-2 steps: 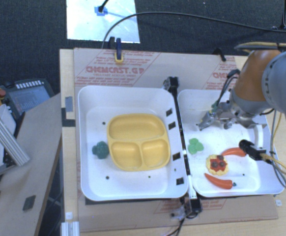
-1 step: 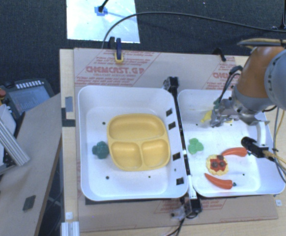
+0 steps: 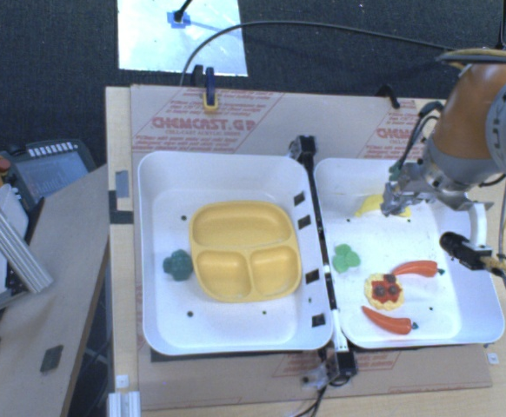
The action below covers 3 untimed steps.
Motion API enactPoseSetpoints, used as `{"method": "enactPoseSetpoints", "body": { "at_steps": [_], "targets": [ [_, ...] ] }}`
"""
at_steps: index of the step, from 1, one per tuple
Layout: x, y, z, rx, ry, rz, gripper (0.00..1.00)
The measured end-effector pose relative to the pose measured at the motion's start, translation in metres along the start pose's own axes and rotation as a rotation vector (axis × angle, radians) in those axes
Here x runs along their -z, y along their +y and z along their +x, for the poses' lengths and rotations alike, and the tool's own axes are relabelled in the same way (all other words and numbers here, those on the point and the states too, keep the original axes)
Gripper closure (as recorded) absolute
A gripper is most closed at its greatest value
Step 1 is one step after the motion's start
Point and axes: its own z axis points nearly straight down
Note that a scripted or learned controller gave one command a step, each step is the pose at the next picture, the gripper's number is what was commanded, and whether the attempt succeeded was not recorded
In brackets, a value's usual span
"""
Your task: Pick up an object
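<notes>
In the right bin (image 3: 462,320) lie a yellow piece (image 3: 370,204) near the back, a small green broccoli (image 3: 346,258), a round pizza-like toy (image 3: 384,291) and two red chili peppers (image 3: 416,268) (image 3: 387,321). My gripper (image 3: 396,200) hangs low at the back of this bin, its tip right beside the yellow piece and partly covering it. The grey arm with its orange band (image 3: 479,102) comes in from the upper right.
The left bin (image 3: 157,181) holds a yellow divided tray (image 3: 240,248) and a dark green broccoli (image 3: 178,265). A black divider (image 3: 316,241) with clips runs between the bins. A teach pendant (image 3: 49,176) and a metal rail (image 3: 9,246) sit off to the left.
</notes>
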Motion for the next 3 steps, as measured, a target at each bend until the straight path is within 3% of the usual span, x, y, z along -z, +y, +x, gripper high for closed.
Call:
{"method": "enactPoseSetpoints", "body": {
  "at_steps": [2, 3],
  "targets": [
    [0.079, -0.003, -0.003, 0.003, 0.000, 0.000, 1.00],
    [0.069, -0.016, 0.044, 0.006, 0.001, 0.005, 1.00]
  ]
}}
